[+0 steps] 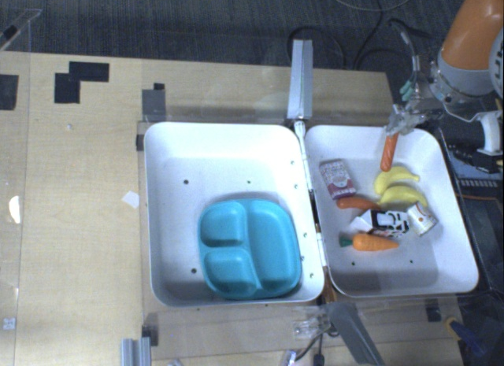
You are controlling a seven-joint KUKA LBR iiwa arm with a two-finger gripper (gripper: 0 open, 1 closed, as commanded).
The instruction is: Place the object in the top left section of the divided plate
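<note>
Gripper (399, 120) at the 2 o'clock edge of the right bin (453, 278), fingers clamped on the upper end of a small orange carrot-like piece (388, 153) hanging lifted above the bin floor. Below it, toward 6 o'clock: yellow bananas (399, 186), a red-labelled packet (336, 177), a second carrot (374, 242). Blue divided plate (250, 248) at 9 o'clock, in the left bin (169, 199), top left section bare.

An orange sausage-shaped object (388, 152) hung upright between the gripper's (396, 125) fingers above the right bin. The blue divided plate (250, 246) lay flat in the left bin.
</note>
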